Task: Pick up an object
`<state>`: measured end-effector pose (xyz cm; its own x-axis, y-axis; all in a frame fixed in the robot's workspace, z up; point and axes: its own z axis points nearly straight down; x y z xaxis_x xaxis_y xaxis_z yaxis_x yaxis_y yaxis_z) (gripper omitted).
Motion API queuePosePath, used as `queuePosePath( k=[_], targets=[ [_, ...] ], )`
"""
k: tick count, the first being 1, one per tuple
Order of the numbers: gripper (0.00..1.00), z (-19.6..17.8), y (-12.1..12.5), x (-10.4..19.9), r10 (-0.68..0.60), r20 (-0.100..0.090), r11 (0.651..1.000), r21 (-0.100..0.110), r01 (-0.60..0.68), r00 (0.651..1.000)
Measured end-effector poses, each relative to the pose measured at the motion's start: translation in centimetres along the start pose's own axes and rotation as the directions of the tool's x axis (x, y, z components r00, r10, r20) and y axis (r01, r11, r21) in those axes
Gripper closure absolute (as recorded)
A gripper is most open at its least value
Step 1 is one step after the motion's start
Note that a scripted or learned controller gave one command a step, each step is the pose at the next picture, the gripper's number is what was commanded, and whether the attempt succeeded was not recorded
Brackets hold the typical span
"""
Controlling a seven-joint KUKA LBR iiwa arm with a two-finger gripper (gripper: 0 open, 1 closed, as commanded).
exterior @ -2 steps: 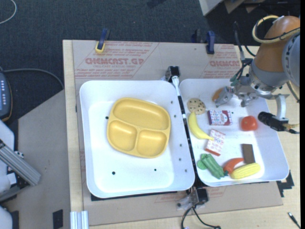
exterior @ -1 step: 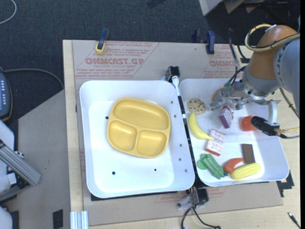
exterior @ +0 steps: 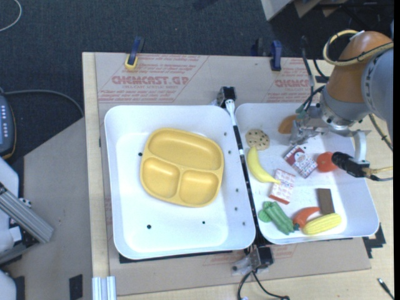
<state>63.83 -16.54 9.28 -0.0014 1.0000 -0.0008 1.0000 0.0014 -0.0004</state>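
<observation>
The right bin [exterior: 369, 200] holds several toy foods. A cookie [exterior: 257, 138] and a banana [exterior: 258, 166] lie near its left wall. A red and white box [exterior: 302, 162] sits in the middle, with a second red and white packet [exterior: 283, 187] below it. My gripper [exterior: 300, 136] hangs low at the back of this bin, just above the box's upper corner and beside an orange-brown piece [exterior: 287, 125]. A red tomato [exterior: 325, 161] lies right of the box. I see nothing held.
A green vegetable [exterior: 276, 218], a red pepper [exterior: 304, 214], a corn cob [exterior: 322, 224] and a brown bar [exterior: 324, 200] lie along the right bin's front. The left bin [exterior: 125, 217] carries a yellow divided plate [exterior: 182, 167]. The arm's black attachment [exterior: 349, 164] overhangs the right side.
</observation>
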Motion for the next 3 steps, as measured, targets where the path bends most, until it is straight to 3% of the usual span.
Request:
queuePosePath(
  k=[3],
  targets=[
    [1.00, -13.3, -0.9, -0.7, 0.001, 0.002, 1.000, -0.005, -0.001, 1.000]
  ],
)
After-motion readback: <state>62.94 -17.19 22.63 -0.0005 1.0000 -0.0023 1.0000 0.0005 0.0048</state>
